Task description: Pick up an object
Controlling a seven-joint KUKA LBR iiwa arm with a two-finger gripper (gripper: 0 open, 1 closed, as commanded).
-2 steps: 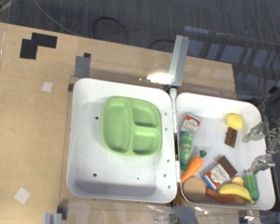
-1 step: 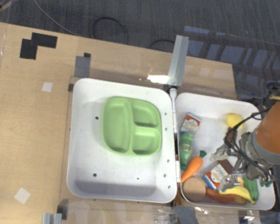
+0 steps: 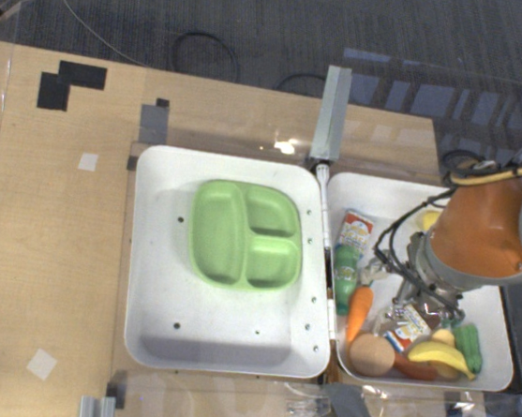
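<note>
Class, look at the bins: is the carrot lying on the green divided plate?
No. The carrot lies in the right bin, while the green divided plate is in the left bin.

Two shallow white bins are carried side by side on the pale wooden table.

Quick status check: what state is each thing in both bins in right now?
Green plate: right way up in the left bin, nothing on it.
Carrot: lying in the right bin.
Banana: lying flat.
Potato: resting by the carrot's tip.
End effector: low over the pile, grip unclear.
</note>
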